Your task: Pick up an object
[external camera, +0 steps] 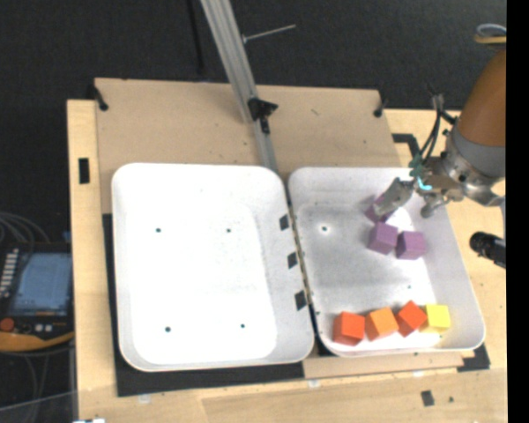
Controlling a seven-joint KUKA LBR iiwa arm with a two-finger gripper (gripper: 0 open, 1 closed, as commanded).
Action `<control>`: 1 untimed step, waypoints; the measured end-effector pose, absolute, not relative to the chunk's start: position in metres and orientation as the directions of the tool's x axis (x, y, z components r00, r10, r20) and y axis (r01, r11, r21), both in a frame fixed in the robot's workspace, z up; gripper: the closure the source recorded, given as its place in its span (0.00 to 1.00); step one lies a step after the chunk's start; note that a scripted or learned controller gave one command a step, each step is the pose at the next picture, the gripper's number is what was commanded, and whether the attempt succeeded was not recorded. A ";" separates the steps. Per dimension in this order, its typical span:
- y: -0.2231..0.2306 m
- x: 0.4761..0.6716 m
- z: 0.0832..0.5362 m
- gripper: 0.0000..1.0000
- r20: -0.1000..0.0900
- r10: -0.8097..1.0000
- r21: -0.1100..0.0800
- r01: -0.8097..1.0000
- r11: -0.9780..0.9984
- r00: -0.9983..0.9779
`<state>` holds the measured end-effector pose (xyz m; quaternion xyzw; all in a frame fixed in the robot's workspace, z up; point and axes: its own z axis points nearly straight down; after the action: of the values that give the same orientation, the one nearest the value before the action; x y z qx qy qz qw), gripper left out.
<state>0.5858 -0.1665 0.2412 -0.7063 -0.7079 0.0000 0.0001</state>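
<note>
The wooden bench [79, 236] bears two white bins [132, 271] side by side.

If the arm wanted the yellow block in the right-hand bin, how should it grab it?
From straight above, I'd guess. The yellow block sits at the end of a row, touching a red block on one side and close to the right bin's rim. Pinching its two free faces, across the row's line, looks safest.

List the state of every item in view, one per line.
End effector: open, over the right bin, holding nothing.
Purple blocks: loose in the right bin.
Orange and red blocks: in a row at the near rim.
Yellow block: ends that row.
</note>
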 end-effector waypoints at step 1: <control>-0.166 0.586 0.242 0.00 0.000 1.000 0.001 1.000 0.002 -0.002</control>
<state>0.5862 -0.1665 0.2418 -0.7064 -0.7078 -0.0004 -0.0005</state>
